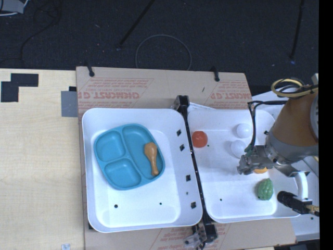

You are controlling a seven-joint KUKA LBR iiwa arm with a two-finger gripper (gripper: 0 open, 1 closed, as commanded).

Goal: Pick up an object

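I'm looking at the green lumpy object (265,189) first, since it's lying nearest the front rim of the right bin (218,202), just below and to the right of my gripper (252,164). I'm judging it to be a light toy piece, probably soft plastic or foam, with a bumpy skin that should give the pads some bite; I'd be closing across its narrower waist rather than its length. The gripper itself is hanging low over the bin floor between that green piece and the two white balls (240,139), and from this slant I cannot tell how wide its jaws are standing or whether anything is between them.

Moving back, the white balls are sitting close together near the bin's rear right; I'm guessing they're light, smooth and prone to rolling off a pinch, so they'd want a grip square across the middle. The small red ball (200,138) is resting by the divider between the bins, well apart from the gripper, and I'd expect the same rolling trouble.

Over in the left bin (130,212), a blue divided plate (128,155) is lying flat, and a tan drumstick-shaped toy (152,158) is resting in its right-hand compartment, stiff-looking and easiest to take by the shaft.
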